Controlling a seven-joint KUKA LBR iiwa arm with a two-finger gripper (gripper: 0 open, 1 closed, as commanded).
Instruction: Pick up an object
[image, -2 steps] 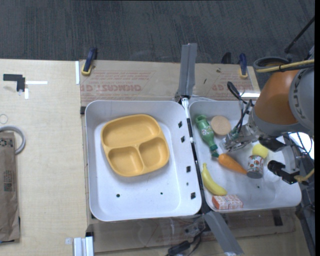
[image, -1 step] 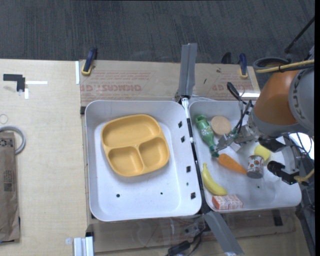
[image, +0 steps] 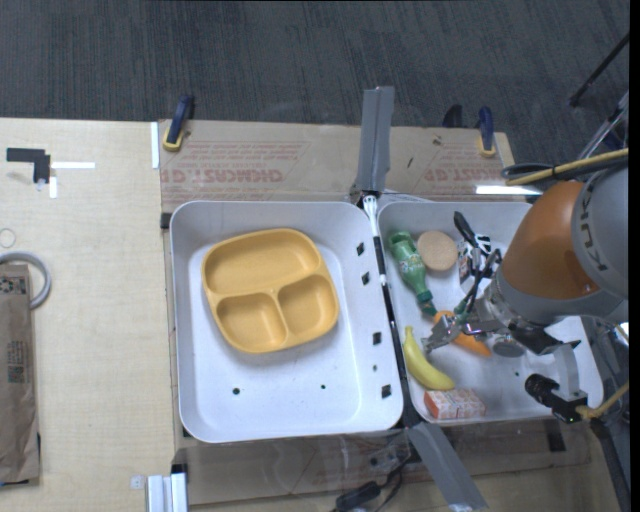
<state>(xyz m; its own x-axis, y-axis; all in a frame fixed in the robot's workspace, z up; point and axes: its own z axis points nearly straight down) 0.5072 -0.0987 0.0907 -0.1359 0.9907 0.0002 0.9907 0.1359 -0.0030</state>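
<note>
In the right bin (image: 590, 385) my gripper (image: 441, 331) reaches down low, its tip just above the top end of a yellow banana (image: 425, 364). An orange, carrot-like piece (image: 474, 345) lies right against the gripper's right side, partly under the wrist; I cannot tell if it is gripped. A green bottle (image: 409, 262) lies to the upper left of the gripper, with a tan round object (image: 437, 250) beside it. A small orange-and-white box (image: 455, 403) sits near the bin's front wall. The arm's orange band (image: 550, 245) hides much of the bin's right half.
The left bin (image: 190, 330) holds a yellow divided plate (image: 268, 289). A divider (image: 385, 300) separates the two bins. Cardboard (image: 260, 160) lies behind them, held by blue clamps (image: 180, 120). A black cable piece (image: 465, 228) lies near the tan object.
</note>
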